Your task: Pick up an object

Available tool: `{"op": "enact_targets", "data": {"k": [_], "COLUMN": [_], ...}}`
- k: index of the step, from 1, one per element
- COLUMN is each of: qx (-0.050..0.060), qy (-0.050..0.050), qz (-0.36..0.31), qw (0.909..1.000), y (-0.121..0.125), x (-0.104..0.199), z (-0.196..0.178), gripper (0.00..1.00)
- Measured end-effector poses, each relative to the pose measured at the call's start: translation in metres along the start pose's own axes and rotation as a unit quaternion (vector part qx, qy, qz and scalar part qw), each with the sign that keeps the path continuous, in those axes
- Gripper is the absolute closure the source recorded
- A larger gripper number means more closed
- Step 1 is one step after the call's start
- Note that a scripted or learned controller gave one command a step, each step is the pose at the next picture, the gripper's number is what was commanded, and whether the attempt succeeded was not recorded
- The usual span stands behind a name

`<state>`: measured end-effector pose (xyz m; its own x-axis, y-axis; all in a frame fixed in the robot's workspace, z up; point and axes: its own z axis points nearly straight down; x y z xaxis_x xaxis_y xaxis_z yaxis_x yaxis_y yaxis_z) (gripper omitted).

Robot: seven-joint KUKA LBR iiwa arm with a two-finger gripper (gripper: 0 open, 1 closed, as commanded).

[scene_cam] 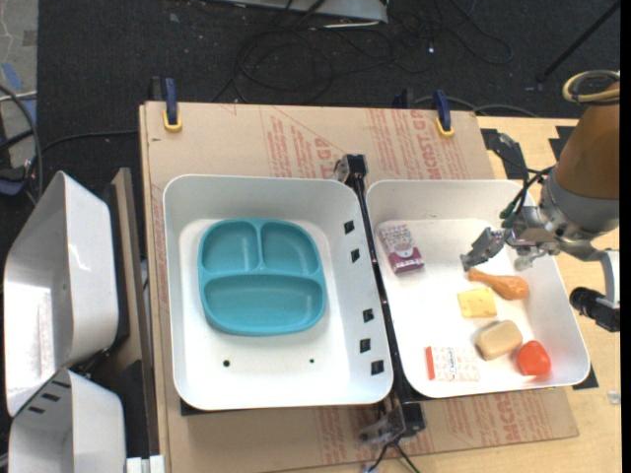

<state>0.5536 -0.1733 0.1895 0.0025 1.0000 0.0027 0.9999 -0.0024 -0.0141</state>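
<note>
Claw above right bin's bare middle

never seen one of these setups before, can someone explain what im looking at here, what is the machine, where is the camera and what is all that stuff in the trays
This is one picture from a fixed camera above a bench, looking down at a slant. The grey and orange shape at the right is a robot arm; its gripper is the dark tool at its end, hanging over the right bin. Nothing can be seen between its fingers.

Two shallow white bins sit side by side. The left bin holds a teal divided plate. The right bin holds a small purple and white packet, an orange toy drumstick, a yellow cheese-like block, a tan lump, a red-orange ball-like item, and a white and red card.
</note>
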Motion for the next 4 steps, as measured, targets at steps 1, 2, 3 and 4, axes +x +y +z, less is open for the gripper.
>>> {"op": "enact_targets", "data": {"k": [1,2,3,4], "qx": [-0.007,-0.004,-0.007,-0.007], "qy": [-0.001,-0.001,-0.001,-0.002], "qz": [-0.002,0.000,-0.001,-0.001], "qw": [1.0000,1.0000,1.0000,1.0000], "y": [0.003,0.002,0.004,0.003], "x": [0.001,-0.003,-0.003,-0.003], "z": [-0.008,0.056,0.097,0.087], "gripper": [0.00,0.00,0.00,1.00]}}
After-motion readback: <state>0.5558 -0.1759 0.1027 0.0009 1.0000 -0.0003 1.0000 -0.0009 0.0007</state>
